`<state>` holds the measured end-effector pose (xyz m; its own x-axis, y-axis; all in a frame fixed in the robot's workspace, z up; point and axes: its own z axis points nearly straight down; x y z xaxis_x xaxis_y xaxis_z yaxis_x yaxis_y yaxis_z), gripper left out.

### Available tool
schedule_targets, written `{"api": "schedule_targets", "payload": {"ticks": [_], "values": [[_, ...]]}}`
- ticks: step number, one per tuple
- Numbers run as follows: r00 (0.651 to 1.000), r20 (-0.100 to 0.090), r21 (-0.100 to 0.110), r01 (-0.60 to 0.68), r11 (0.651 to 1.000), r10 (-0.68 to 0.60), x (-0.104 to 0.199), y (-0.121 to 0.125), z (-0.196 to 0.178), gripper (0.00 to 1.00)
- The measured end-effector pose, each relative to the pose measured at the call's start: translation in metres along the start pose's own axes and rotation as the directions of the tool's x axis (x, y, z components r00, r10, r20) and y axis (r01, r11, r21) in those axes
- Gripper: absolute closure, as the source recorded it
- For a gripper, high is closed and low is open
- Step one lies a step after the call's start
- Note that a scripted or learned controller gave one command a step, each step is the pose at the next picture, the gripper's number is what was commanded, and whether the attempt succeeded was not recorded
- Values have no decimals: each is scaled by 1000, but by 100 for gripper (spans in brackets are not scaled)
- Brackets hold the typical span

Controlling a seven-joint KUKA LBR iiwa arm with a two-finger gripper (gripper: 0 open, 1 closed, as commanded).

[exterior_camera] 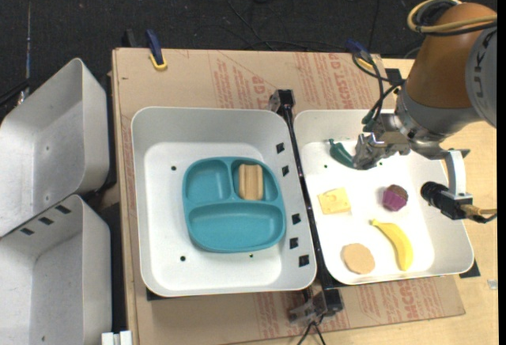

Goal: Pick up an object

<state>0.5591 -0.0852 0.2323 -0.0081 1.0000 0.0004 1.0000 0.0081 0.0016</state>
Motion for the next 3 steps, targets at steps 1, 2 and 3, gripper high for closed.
{"api": "schedule_targets", "payload": {"ticks": [1, 2, 3], "values": [[1000, 0, -1, 0, 1000, 0, 48, 26, 9, 100], [1000, -1, -1, 1, 1000, -1, 104, 47, 15, 100], [1000, -1, -1, 0, 1000, 0, 153, 58, 15, 100]]}}
